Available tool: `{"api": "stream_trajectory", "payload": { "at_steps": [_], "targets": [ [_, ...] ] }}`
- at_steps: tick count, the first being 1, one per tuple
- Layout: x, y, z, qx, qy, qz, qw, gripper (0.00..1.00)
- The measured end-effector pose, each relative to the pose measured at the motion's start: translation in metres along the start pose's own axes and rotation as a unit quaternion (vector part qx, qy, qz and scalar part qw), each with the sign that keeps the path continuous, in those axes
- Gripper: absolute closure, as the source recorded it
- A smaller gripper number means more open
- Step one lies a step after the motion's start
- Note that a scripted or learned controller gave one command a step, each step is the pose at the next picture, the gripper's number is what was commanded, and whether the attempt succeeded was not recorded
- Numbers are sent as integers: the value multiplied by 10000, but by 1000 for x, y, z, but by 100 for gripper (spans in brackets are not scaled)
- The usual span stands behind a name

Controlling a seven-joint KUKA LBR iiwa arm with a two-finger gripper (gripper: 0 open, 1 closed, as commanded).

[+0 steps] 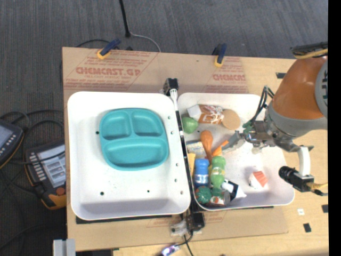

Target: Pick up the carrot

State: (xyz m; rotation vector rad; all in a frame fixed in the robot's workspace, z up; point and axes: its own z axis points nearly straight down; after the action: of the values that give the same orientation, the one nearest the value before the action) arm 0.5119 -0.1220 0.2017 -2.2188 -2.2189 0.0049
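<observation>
**Carrot waiting in a crowded bin**

Carrot [206, 142] is lying in the right bin [277, 196], near its left wall, hemmed in by a green toy [189, 124] above and a blue bottle [201, 170] below. The gripper [234, 141] is hovering just beside a second orange piece [220, 147] — its fingers look narrowly spread, clasping nothing. It looks like a light, stiff plastic toy, smooth and likely slippery. I'd judge the thick middle the best hold, across its width. The teal tray [133, 138] is sitting in the left bin [85, 196].

bins [80, 196]: glossy white plastic | tray [133, 138]: smooth teal plastic | bench [106, 71]: matt cardboard
</observation>
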Motion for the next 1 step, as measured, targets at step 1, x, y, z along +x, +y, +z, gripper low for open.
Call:
{"api": "stream_trajectory", "payload": {
  "at_steps": [1],
  "targets": [
    [20, 54, 47, 2, 1, 160, 9999, 0]
  ]
}}
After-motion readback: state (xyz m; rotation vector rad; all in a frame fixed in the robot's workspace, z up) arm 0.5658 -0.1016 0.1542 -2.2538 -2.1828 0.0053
